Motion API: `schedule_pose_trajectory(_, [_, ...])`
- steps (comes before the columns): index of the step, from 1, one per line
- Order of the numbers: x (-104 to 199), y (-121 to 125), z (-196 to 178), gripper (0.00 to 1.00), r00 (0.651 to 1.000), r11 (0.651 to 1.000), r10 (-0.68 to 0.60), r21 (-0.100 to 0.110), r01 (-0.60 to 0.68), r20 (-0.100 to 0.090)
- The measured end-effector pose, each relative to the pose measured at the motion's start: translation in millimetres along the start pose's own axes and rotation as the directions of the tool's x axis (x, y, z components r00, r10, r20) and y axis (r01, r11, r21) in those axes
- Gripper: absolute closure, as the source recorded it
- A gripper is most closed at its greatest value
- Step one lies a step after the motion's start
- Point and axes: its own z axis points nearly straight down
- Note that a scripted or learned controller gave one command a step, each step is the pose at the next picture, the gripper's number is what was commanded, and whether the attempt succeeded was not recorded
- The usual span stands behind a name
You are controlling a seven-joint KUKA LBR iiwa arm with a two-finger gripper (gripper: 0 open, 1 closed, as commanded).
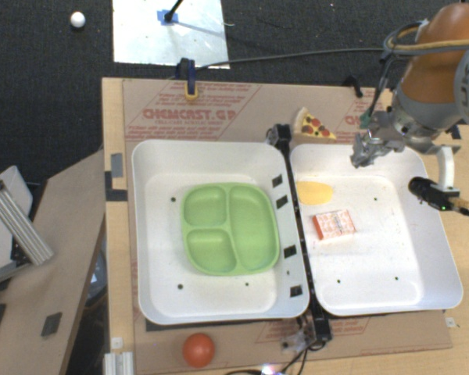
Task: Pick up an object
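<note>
- Your hand [363, 156] is hovering over the right bin's [434, 276] far edge; grip unclear.
- Yellow piece [314, 191] and red-white packet [333, 225] are lying there.
- Green tray [228, 228] is sitting in the left bin [152, 233].

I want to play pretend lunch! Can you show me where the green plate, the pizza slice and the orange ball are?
Green plastic divided plate [230, 229]: camera view, on the ridge between its compartments.
Toy pizza slice [313, 126]: camera view, on its topped face.
Orange ball [198, 349]: camera view, on its middle.
</note>
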Motion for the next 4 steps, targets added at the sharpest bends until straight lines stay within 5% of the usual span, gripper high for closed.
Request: schedule_pose_trajectory(4, [198.8,-24.1,9.9,1.00,1.000,1.000,0.000,0.000,0.000,0.000])
